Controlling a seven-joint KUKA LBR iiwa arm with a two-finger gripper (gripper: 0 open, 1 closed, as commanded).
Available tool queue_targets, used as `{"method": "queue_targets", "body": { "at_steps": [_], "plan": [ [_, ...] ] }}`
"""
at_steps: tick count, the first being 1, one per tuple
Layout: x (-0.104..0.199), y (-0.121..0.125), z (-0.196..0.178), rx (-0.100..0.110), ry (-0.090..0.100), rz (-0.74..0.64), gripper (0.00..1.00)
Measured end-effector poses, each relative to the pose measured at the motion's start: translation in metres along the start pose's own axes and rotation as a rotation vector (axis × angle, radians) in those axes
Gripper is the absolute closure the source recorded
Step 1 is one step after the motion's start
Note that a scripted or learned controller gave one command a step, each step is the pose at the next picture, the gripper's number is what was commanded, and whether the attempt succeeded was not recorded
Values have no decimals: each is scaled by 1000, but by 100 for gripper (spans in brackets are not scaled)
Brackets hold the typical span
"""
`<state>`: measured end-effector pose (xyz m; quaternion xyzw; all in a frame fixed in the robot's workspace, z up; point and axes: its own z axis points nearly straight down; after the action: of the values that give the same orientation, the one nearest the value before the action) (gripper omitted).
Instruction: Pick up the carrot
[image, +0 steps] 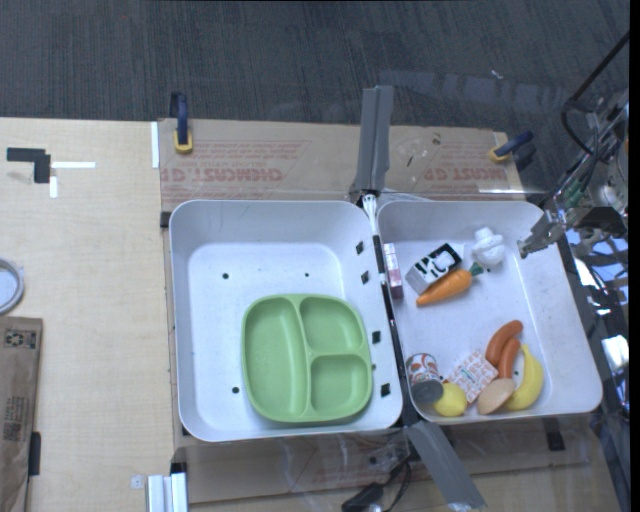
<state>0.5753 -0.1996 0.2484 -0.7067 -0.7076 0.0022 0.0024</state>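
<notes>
Far left on the bench (90, 250): a black L-shaped mark (30, 160) w/ white tape beside it, a tape roll (6, 287) at the edge, and a brown paper bag (18, 390) below that.

Left bin (200, 250): white, shallow. Holds a green divided plate (305, 358), three compartments, sitting toward the bin's lower right. Behind both bins lies a cardboard sheet (280, 160) w/ red print, held by two clamps, one at its left end (180, 122), one at its right end (512, 150). A grey post (375, 140) stands btw the bins at the back.

Right bin (560, 300): the carrot (446, 286) lies in the upper-middle part, orange, tilted, tip pointing lower-left, green top up-right. A black-and-white card (438, 262) is just behind it, touching or nearly so; a small box (391, 272) stands by the bin's left wall. A white crumpled item (487, 243) sits just beside the carrot's green end. Along the front: a small can (422, 368), a lemon (450, 401), a wrapped snack (472, 372), two red sausages (503, 343), a pale bread-like piece (496, 396) and a banana (529, 380), all bunched together.

Gripper (535, 238): at the right bin's upper-right corner, near the rim, well apart from the carrot. Nothing seen btw its fingers; can't tell if they're apart or together. Arm (600, 150) w/ cables at the far right.
</notes>
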Motion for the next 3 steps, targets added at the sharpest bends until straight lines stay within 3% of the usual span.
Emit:
{"method": "queue_targets", "body": {
  "at_steps": [1,2,3],
  "plan": [
    [19,23,127,-1,1,-242,0],
    [98,11,161,-1,0,-433,0],
    [98,11,160,-1,0,-432,0]
  ]
}}
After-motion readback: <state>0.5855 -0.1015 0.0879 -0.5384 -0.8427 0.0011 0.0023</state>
